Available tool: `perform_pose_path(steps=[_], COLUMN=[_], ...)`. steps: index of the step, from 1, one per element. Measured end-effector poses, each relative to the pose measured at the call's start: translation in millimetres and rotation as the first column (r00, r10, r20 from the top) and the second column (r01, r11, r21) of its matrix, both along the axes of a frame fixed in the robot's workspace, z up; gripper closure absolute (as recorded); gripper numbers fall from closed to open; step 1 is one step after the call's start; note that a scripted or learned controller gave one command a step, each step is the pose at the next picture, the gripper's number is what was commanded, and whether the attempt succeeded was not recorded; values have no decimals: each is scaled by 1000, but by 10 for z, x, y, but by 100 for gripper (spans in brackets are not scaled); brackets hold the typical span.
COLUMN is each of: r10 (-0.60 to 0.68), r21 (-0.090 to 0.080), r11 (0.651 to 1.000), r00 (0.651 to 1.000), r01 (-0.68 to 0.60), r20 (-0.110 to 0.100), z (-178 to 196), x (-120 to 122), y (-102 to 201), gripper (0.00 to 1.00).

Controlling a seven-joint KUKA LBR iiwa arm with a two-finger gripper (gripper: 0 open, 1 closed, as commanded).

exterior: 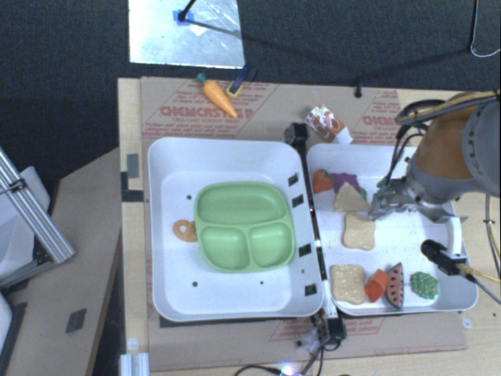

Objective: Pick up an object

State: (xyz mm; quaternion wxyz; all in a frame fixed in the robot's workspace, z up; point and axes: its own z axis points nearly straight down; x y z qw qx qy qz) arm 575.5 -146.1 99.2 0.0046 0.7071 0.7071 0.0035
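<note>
My gripper point(381, 207) is low over the right bin point(462, 292), coming in from the right. It sits at the right edge of a beige wedge point(349, 198) and just above a toast slice point(359, 232). Left of the wedge lie a red piece point(322, 182) and a purple piece point(347, 183). Along the bin's front edge lie a second toast slice point(348, 283), a small red chunk point(376, 285), a watermelon slice point(395, 285) and a green broccoli point(424, 285). Nothing visibly hangs from the gripper.
The left bin point(168, 288) holds a green divided plate point(243, 225) and a small orange ring point(185, 230). Behind the bins, on the cardboard, lie a toy carrot point(219, 98) and a small printed packet point(327, 124). A silver sheet point(186, 20) lies farther back.
</note>
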Motion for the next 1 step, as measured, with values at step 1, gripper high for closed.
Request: perform_pose_path(steps=[1], r10=[-1], r21=[0], r11=[1000], r00=[1000], r01=[1], r20=[-7], z=[539], x=[-86], y=[-34], gripper=[100])
